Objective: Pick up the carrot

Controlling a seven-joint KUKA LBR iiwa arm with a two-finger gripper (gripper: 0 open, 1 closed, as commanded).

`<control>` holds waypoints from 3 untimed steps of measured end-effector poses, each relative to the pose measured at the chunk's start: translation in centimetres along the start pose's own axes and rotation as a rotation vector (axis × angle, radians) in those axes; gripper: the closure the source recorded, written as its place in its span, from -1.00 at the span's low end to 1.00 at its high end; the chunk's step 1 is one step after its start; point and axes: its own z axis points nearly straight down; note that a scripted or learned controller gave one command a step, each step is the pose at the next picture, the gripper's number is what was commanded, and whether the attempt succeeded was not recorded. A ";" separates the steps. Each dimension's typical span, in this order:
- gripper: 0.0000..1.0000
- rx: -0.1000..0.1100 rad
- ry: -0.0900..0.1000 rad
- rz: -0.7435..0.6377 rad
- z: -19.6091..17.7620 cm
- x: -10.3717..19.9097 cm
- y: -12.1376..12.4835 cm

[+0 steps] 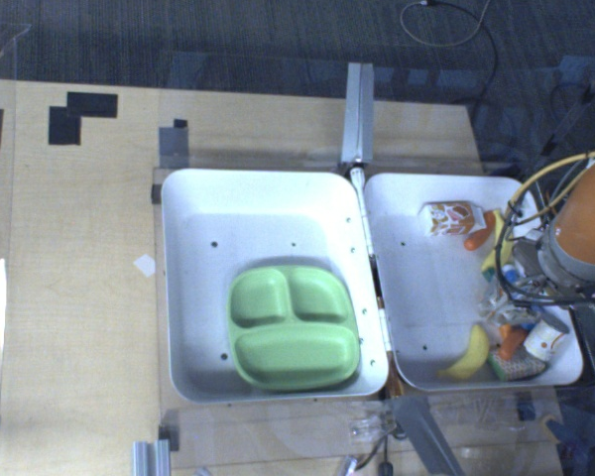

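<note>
the carrot (478,234) looks to be the orange piece in the far part of the right bin (416,296), touching the printed packet (446,217), its long axis slanting up toward the right. the gripper (509,297) hangs nearer the camera than it, so the reach goes toward the far wall; whether it is open or closed cannot be told. a second orange bit (513,339) lies under the gripper, unclear what. counted: one banana (467,355), one white cup (544,340), one green tray (293,325), two bins.

wooden bench (69,266) bears two white bins (193,266) side by side.
</note>
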 end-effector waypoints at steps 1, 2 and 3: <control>1.00 -0.014 0.013 -0.013 -9.9 -4.0 7.0; 1.00 -0.011 0.008 -0.193 1.2 -3.4 4.4; 1.00 -0.011 0.007 -0.560 1.2 0.5 0.4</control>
